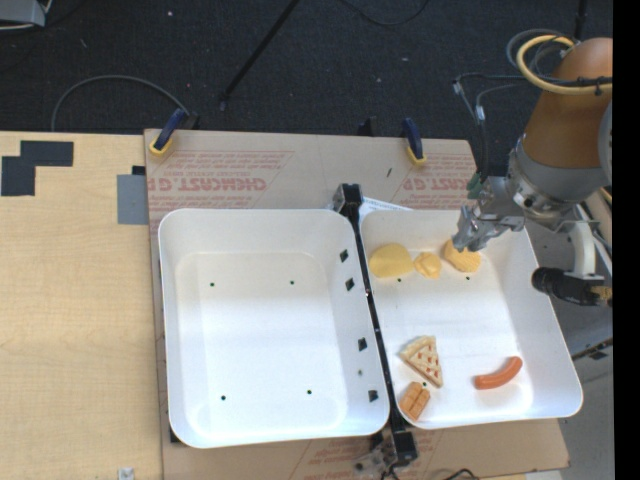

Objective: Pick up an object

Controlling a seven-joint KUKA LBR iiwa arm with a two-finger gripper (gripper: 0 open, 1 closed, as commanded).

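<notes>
Contact looks close: gripper (470,236) sits low over a yellow toy food piece (462,259) at the right bin's (545,368) far side; finger state unclear, lift not yet done.

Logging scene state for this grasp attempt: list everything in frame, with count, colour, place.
white bins: 2, white, side by side on the bench; left bin, right bin
yellow lumps: 3, yellow, far end of the right bin; largest, small one, third right under the gripper
waffle wedge: 1, tan with red, near middle of the right bin
waffle piece: 1, orange-brown, near left corner of the right bin
sausage: 1, orange-red, near right of the right bin
cardboard sheet: 1, brown, under the bins
clamps: 2, blue and yellow, far edge of the cardboard
arm: 1, grey and orange, from the right
gripper: 1, grey, over the third lump
</notes>
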